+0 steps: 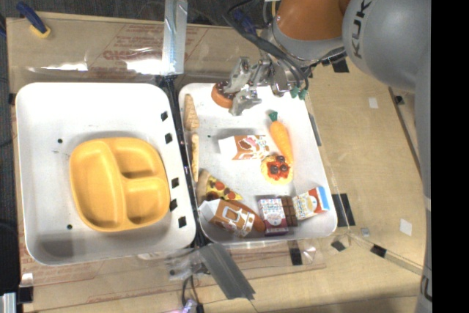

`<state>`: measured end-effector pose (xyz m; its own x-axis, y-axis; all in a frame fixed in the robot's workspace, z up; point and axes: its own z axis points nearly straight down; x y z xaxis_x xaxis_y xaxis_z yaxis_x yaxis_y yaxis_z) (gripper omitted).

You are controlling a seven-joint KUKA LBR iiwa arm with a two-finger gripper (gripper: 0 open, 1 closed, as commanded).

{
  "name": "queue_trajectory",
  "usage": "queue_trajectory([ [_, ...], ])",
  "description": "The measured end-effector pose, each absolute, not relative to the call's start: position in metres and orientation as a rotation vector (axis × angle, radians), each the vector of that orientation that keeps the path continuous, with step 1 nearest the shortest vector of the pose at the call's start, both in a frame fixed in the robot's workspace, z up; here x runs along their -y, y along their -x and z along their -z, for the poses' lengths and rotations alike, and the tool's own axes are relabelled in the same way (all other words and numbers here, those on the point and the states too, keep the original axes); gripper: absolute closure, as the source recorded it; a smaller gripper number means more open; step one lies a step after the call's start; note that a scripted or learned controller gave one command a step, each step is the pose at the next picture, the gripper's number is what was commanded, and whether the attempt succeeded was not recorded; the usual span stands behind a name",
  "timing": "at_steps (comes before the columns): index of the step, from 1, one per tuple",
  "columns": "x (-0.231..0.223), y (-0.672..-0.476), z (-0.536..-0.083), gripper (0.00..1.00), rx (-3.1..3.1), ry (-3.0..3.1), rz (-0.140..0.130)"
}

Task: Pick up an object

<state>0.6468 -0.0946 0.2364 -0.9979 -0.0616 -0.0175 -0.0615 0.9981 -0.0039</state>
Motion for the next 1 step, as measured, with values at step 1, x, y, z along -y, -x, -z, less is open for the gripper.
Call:
queue_trajectory([
  [1,0.1478,-0.6509,-0.1720,1.00,-3.071,0.673,-0.001],
])
